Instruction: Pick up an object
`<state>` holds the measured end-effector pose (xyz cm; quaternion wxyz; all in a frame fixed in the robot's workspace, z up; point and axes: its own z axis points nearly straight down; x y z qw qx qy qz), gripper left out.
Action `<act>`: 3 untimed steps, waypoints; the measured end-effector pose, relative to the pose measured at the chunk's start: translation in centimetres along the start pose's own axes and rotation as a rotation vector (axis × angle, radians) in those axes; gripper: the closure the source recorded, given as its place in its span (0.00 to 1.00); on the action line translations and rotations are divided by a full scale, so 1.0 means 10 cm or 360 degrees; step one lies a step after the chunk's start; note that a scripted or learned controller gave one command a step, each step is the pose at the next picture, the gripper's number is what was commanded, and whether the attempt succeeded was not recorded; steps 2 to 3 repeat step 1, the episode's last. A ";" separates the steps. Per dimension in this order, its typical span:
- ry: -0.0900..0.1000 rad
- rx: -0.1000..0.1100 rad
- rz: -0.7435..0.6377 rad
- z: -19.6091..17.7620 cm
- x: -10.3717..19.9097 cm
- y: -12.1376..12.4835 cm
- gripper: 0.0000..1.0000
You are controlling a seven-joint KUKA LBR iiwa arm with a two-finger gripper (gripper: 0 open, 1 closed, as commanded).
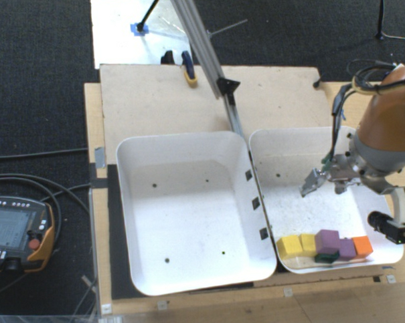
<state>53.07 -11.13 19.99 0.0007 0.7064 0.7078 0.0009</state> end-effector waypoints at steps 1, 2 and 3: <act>0.0004 0.0014 0.0000 0.87 0.29 -0.26 0.00; 0.0004 0.0014 0.0000 0.87 0.29 -0.26 0.00; 0.0004 0.0014 0.0000 0.87 0.29 -0.26 0.00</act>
